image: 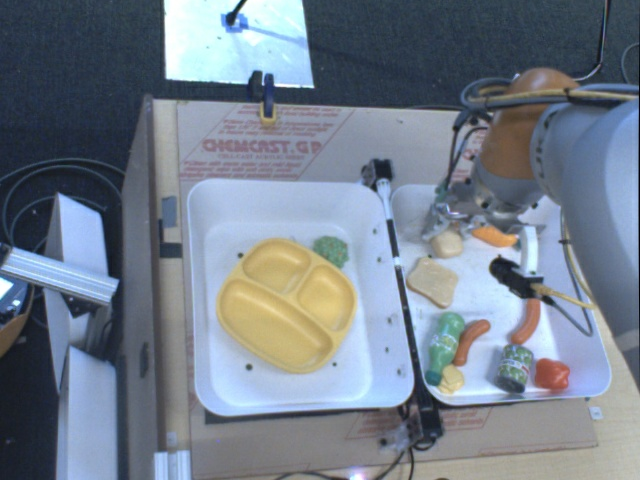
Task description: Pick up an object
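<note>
Fingers just above cream lump, right bin

A cardboard-topped bench bears two white bins side by side.

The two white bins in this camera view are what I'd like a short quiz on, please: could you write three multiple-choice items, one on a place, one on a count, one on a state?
1. Where does the green broccoli piece lie?
A. in the right bin
B. in the left bin, at the yellow tray's far corner
C. on the cardboard

2. How many compartments does the yellow tray have?
A. three
B. one
C. five

3. How does the slice of bread lie?
A. standing on edge
B. inside the yellow tray
C. flat on the right bin's floor

Answers: 1 B, it touches the tray's corner in the left bin. 2 A, ridges divide three wells. 3 C, it rests flat in the right bin.
</note>
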Robot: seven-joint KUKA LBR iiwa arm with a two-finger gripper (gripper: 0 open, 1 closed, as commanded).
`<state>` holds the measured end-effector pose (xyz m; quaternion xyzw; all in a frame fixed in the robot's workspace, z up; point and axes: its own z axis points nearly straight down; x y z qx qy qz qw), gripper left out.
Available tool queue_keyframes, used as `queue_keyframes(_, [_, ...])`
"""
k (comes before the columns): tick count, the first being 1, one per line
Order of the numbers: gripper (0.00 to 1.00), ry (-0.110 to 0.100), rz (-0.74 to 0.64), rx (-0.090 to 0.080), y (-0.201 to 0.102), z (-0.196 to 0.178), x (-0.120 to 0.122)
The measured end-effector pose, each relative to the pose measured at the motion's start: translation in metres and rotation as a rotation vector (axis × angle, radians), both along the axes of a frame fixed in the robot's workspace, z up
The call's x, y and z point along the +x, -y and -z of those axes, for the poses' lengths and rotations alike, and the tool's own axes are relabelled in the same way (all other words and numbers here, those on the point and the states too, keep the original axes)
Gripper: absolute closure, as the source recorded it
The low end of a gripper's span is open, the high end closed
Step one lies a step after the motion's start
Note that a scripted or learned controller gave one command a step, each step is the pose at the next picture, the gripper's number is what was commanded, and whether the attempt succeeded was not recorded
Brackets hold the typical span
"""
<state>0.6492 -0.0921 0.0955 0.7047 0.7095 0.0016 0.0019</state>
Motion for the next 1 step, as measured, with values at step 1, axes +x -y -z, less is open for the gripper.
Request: queue_keyframes(1, [1.0, -0.001, 0.002, 0.002, -0.0871, -0.0899, -0.0276])
